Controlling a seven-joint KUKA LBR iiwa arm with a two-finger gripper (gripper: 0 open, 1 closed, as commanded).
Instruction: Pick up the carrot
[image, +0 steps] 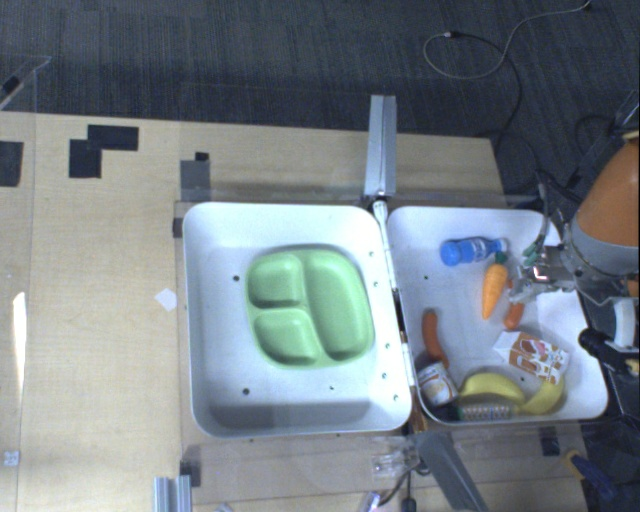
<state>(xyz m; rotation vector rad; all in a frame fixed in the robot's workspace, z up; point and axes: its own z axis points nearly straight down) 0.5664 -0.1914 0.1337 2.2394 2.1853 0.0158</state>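
The carrot (493, 290) is orange, with a green stub at its top. It lies almost upright in the picture, in the upper middle of the right bin (470, 222). My gripper (528, 276) reaches in from the right and hovers just to the right of the carrot, close to its upper half. The grey arm with its orange band (612, 200) stands over the bin's right rim. Nothing shows as held.
The right bin also holds a blue bottle (470, 250), a small orange-red piece (514, 316), a red sausage (431, 335), a small can (435, 382), a banana (512, 390), a brush (486, 410) and a snack packet (533, 357). A green divided tray (308, 305) lies in the left bin (215, 300).
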